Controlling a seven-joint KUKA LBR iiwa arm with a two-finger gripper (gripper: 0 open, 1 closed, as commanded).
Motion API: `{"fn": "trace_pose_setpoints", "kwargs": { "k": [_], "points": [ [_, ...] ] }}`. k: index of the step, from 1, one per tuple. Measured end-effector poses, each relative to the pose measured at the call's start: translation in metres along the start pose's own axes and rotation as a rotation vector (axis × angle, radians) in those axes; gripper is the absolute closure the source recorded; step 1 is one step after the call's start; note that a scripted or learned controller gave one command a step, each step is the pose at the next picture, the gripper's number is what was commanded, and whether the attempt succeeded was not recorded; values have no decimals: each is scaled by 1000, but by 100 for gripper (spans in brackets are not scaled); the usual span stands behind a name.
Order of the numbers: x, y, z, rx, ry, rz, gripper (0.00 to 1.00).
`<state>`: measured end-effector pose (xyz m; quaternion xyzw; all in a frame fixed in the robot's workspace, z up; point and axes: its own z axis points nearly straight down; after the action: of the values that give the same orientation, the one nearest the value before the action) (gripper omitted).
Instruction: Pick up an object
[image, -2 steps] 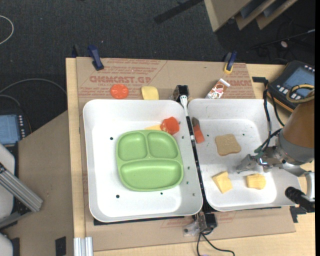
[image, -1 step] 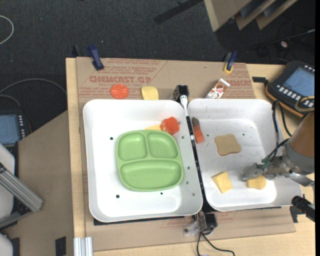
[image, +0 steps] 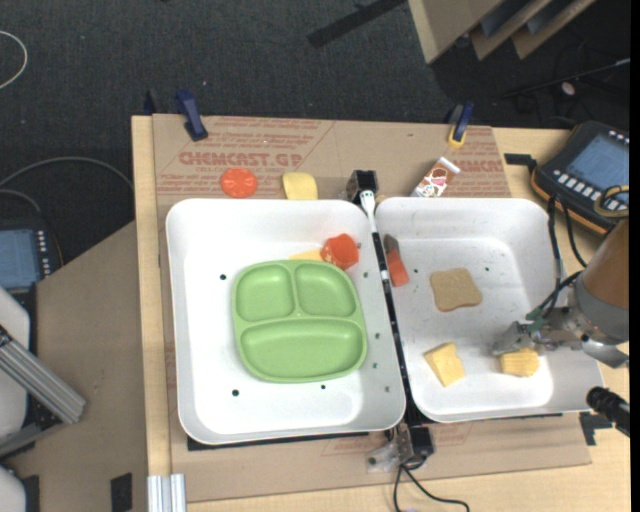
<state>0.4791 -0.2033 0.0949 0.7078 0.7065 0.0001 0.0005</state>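
The right bin holds a brown toast slice, a yellow cheese wedge, a smaller yellow piece and an orange-red stick against its left wall. My gripper reaches in from the right, low over the bin floor, directly above and touching or nearly touching the small yellow piece. The arm's body hides part of the gripper. In the left bin lie a green divided plate and a red-orange item at the plate's far edge.
Behind the bins, on the cardboard, lie an orange disc, a yellow block and a small red-and-white packet. A handheld pendant with cables sits at the far right. Blue clamps hold the board's back edge.
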Motion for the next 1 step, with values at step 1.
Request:
{"fn": "trace_pose_setpoints", "kwargs": {
  "k": [1],
  "points": [
    [77,53,-40,-7,1,-12,100]
  ]
}}
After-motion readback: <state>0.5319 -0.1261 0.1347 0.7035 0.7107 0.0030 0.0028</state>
